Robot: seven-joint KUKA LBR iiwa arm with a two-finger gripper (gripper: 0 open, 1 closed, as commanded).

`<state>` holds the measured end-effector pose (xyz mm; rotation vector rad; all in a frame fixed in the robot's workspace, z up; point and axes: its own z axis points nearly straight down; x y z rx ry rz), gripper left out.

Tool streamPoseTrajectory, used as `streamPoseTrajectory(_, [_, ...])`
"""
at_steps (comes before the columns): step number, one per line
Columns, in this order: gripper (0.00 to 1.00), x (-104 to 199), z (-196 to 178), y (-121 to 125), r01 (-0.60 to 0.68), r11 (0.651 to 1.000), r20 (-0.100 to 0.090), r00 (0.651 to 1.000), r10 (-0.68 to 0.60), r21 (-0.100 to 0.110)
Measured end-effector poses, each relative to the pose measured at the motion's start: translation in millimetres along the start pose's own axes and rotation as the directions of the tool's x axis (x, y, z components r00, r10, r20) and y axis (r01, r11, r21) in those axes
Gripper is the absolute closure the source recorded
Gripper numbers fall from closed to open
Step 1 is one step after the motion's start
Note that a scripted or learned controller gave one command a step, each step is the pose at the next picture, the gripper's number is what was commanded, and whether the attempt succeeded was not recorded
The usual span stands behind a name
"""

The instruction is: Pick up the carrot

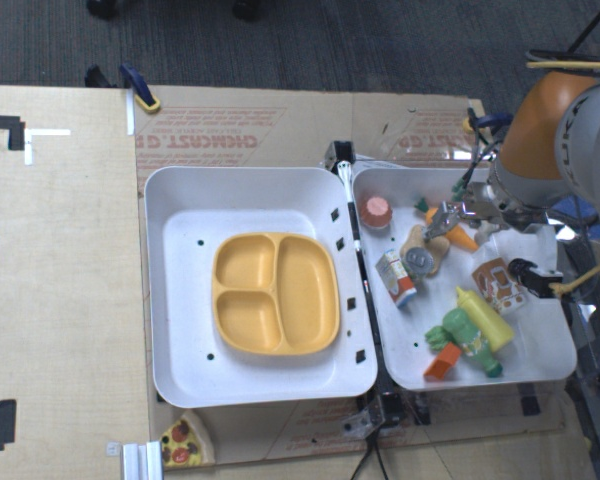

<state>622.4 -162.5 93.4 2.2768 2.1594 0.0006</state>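
The gripper [448,220] is down in the right bin [540,363], right over what looks like the carrot [463,236], an orange piece touching its tip. Clamped or loose? Cannot tell from this angle, so no grasp is confirmed and the lift is all to come. It's crowded: a round grey tin [418,260] just below the gripper, a small can [398,276] beyond it, a pink disc [377,211] off to its far side, and a brown packet [498,283] and yellow bottle [485,313] nearer the arm could snag.

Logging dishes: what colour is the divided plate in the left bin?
Yellow-orange divided plate, seen in the camera view.
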Motion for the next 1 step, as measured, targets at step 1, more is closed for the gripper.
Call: streamPoseTrajectory(1, [1.00,-1.0,-10.1,0.8,-0.003,1.000,-0.001,1.000,0.003,-0.002])
